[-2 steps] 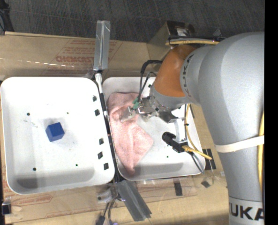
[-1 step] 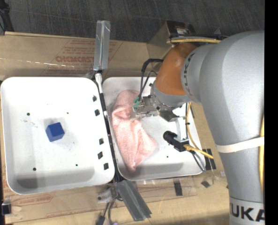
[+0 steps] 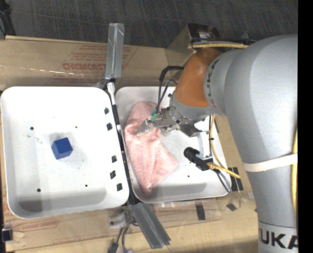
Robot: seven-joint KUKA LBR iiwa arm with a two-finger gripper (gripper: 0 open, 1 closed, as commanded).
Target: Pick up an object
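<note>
Arm: big rounded links in matte light grey, smooth casing, filling the 3 o'clock side of the view. Orange band wraps the link just above the wrist, glossy, at about 1 o'clock from centre. Thin pale seam line runs across the large lower link. Black "KUKA" lettering, partly cut off, at 5 o'clock. Black cables loop off the wrist at 12 o'clock; a yellow cable runs down the wrist's side. Tool: small metallic grey assembly with a green detail, plus a black connector block below it.
</note>
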